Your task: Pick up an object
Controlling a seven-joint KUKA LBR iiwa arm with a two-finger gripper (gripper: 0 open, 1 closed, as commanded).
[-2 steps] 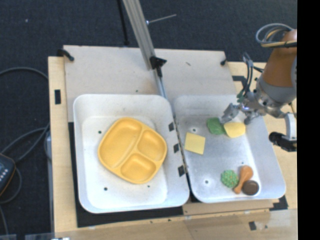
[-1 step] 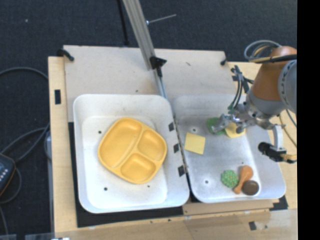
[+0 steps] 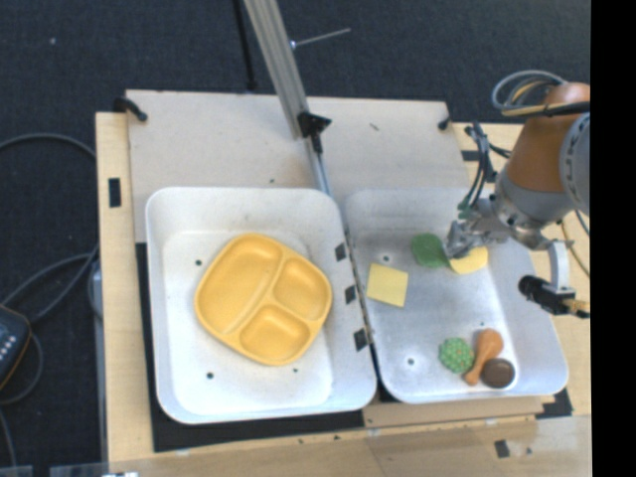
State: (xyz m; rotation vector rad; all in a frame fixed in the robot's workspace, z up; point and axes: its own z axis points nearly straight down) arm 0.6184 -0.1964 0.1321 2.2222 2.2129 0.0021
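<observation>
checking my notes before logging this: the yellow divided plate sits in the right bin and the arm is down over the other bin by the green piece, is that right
Not quite. The camera view shows the yellow divided plate in the left bin, not the right one. The rest holds: the gripper is down over the other bin, the right bin, close beside the green piece.

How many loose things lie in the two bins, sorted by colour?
Yellow: 3 (divided plate, flat square, small piece by the gripper)
Green: 2 (round piece, knobbly ball)
Orange-brown: 1 (drumstick-shaped toy)
Total: 6
</observation>
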